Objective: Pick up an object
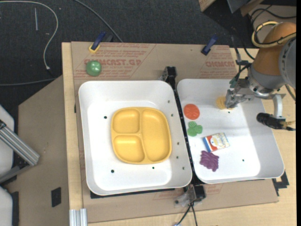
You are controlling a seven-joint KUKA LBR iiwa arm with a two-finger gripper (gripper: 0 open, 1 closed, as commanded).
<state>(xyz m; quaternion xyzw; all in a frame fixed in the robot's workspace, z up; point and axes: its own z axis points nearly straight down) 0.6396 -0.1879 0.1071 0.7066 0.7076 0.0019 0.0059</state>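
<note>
In the right bin (pixel 263 149) lie an orange-red round disc (pixel 191 111), a green leafy piece (pixel 194 129), a small white carton with a blue and orange label (pixel 216 141) and a purple grape bunch (pixel 209 160). A small yellow item (pixel 221 102) sits near the bin's far edge. My gripper (pixel 230 103) points down just to the right of the yellow item, touching or nearly touching it. The fingers are dark and small against the bin.
The left bin (pixel 94 168) holds a yellow three-compartment plate (pixel 141 134). A green ball (pixel 94 68) rests on the cardboard beyond the left bin. Blue clamps (pixel 97 42) (pixel 209 45) grip the board's far edge. The right bin's near right part is bare.
</note>
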